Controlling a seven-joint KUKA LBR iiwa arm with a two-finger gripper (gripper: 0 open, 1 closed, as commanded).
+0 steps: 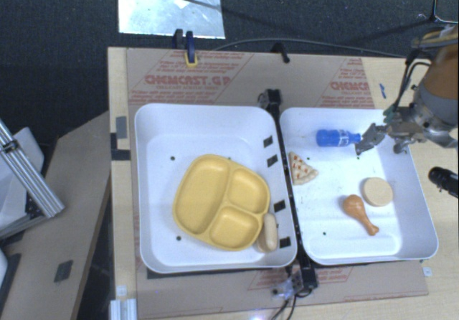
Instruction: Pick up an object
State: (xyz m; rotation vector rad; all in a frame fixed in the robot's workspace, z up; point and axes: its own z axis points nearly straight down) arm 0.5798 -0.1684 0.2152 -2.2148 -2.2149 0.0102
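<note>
Left bin: yellow divided tray; bread roll touching its near right corner.
Right bin: chicken drumstick nearest, round biscuit just beside it, pizza slice by the left wall, blue bottle farthest.
Gripper: fingers spread, holding nothing, just right of the bottle.
Arm: cut off at the right edge.

Two white bins sit side by side: the left bin and the right bin. There is one yellow divided plate, one bread roll, one pizza slice, one blue bottle, one drumstick and one round cracker.
</note>
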